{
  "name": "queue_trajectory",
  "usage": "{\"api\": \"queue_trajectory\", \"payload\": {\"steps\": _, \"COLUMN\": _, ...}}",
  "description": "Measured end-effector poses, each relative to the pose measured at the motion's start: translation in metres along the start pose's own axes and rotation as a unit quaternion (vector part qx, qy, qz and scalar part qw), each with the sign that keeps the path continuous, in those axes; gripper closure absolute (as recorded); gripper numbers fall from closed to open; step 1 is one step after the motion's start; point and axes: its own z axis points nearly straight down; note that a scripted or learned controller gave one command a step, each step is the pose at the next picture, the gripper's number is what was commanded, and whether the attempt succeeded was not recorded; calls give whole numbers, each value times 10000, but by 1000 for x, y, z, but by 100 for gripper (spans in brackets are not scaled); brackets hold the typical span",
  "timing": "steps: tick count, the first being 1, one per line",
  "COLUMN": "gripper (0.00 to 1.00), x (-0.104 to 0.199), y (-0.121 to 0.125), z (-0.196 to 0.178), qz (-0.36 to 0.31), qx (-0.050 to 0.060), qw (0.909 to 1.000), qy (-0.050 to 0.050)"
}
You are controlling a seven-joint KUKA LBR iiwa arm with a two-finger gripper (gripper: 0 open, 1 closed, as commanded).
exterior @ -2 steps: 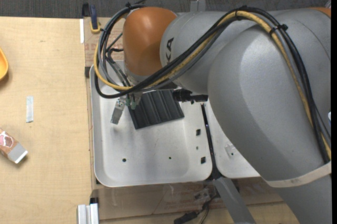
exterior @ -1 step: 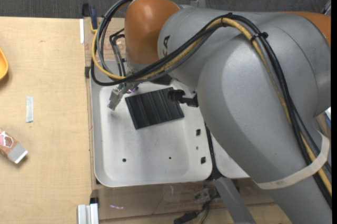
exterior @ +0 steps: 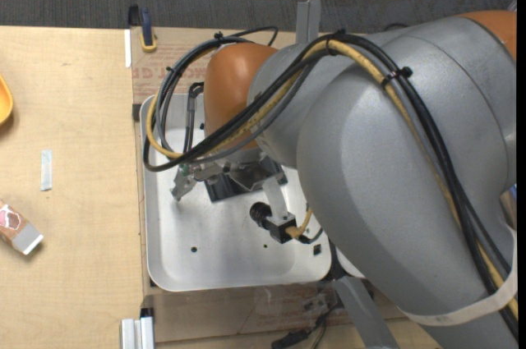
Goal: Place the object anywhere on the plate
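One grey arm [exterior: 394, 142], looped with black and yellow cables [exterior: 177, 154], covered most of the view's right. Left of it lay a bare wooden benchtop [exterior: 74, 93]. A white bin [exterior: 214, 257] sat under the wrist, and the gripper [exterior: 182, 179] hung low over its left part; whether it was open or closed could not be told. An orange rim [exterior: 4, 103] touched the left edge. A wrapped bar [exterior: 18, 228] and a small grey strip [exterior: 46, 171] lay on the wood; which thing was the task's object could not be told.
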Motion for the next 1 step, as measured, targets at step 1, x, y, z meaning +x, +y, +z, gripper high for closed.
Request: {"api": "queue_trajectory", "payload": {"steps": 1, "gripper": 0, "x": -8, "y": -19, "z": -95, "qz": 731, "qx": 3, "qw": 9973, "qy": -6}}
